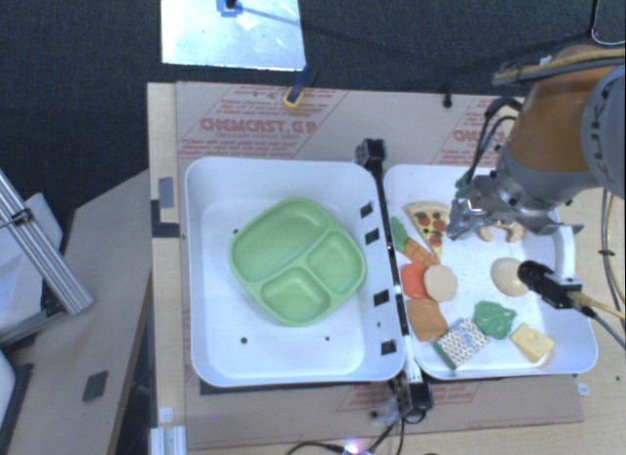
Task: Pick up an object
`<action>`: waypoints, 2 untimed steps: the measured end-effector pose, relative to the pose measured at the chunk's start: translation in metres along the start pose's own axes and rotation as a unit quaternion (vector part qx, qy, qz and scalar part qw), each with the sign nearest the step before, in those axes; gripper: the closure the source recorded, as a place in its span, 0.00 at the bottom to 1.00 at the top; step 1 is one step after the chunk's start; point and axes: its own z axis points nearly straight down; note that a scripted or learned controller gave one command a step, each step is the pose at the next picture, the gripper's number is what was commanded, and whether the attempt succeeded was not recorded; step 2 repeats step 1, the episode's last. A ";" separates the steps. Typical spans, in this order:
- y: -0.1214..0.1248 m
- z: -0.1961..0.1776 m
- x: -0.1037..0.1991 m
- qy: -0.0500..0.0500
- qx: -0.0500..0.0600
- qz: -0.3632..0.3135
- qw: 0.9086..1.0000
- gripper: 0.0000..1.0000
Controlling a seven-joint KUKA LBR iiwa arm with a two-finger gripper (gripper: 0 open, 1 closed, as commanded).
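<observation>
My gripper point(464, 215) hangs over the back of the right bin point(585, 353), just right of a pizza slice point(427, 218). Below the pizza lie an orange carrot point(419, 249), a red slice point(415, 279), a round beige disc point(440, 284) and a brown bread-like piece point(426, 318). A pale egg-shaped piece point(507, 275), a green leaf point(494, 318), a yellow cheese wedge point(531, 342) and a patterned packet point(462, 342) lie toward the front right. A whitish piece point(500, 232) lies right beside the gripper, partly hidden by the wrist. I see nothing held.
The left bin point(210, 345) holds a green divided plate point(297, 260). A black divider with clips point(383, 248) separates the bins. The grey and orange arm point(562, 140) covers the right bin's back right corner, and a black fitting point(544, 284) juts over the egg-shaped piece.
</observation>
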 end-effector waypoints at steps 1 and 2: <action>-0.001 -0.020 0.004 0.000 -0.001 -0.002 1.000 1.00; -0.001 -0.020 0.004 0.000 -0.001 -0.002 1.000 1.00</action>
